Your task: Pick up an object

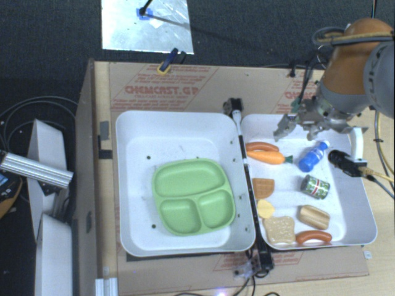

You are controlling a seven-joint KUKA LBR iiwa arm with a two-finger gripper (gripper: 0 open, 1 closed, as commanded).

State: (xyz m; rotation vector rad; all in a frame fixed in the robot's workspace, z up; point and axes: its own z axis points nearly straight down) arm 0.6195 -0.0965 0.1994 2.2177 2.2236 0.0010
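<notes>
Gripper (pixel 300 127) above right bin's (pixel 363 217) far edge | fingers spread (nothing held)

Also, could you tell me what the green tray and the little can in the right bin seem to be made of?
The green tray looks like moulded plastic: one even pale green, with a soft sheen and rounded compartment walls. The can looks like metal with a green printed label and a pale end, though it may be a plastic toy.

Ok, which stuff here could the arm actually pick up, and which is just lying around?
For the job:
gripper
carrot
blue bottle
green can
bread slice
sausage

Lying about:
green divided plate in the left bin
silver sheet
cables
</notes>
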